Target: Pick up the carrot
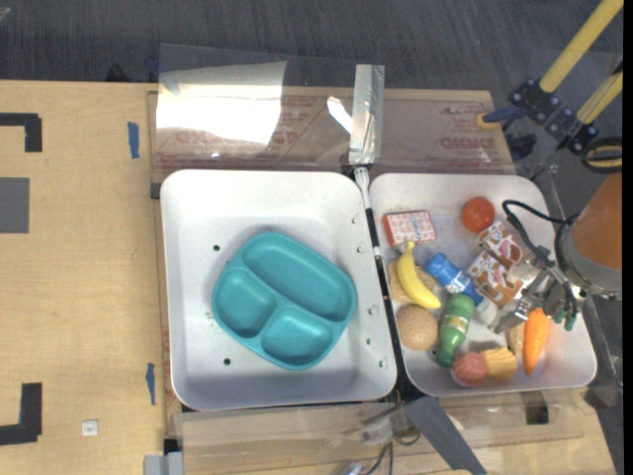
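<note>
Left bin (pixel 188 295) holds a teal divided tray (pixel 284 299), three compartments. Right bin (pixel 440 188) is cluttered: banana (pixel 413 279), green bottle (pixel 455 325), blue item (pixel 447 271), red-and-white box (pixel 409 228), tomato (pixel 478 213), potato-like lump (pixel 416 328), patterned packet (pixel 497 261), a pink and yellow piece (pixel 485 365) at the front that is hard to identify. Arm is cut off by the right edge. Gripper (pixel 539 300) sits low over the right side of the right bin, dark and blurred; finger opening can't be judged. Carrot (pixel 535 339) lies near-upright just below the gripper, by the bin's right wall; contact unclear.
</note>
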You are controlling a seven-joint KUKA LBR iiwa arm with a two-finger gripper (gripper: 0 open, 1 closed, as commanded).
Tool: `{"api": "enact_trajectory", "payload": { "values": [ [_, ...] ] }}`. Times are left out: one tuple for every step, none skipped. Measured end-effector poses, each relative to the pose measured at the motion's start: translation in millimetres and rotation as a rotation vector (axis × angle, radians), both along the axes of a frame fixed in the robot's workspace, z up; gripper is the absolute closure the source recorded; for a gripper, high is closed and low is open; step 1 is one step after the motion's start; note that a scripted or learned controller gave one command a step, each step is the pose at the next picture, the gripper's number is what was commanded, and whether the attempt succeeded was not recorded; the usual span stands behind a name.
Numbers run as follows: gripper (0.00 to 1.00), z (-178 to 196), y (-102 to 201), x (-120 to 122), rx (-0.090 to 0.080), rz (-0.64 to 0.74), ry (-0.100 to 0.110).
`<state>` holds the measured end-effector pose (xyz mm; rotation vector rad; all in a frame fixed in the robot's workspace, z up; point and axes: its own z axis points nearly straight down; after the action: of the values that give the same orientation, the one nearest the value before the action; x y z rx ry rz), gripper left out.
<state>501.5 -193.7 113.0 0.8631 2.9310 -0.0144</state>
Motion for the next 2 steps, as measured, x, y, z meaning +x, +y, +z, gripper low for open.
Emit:
{"api": "enact_trajectory", "payload": {
  "values": [
    [0.00, -1.8, -1.0, 1.8, 0.026, -0.158, -0.001],
    [0.00, -3.0, 0.7, 5.9, 0.040, -0.307, 0.003]
  ]
}}
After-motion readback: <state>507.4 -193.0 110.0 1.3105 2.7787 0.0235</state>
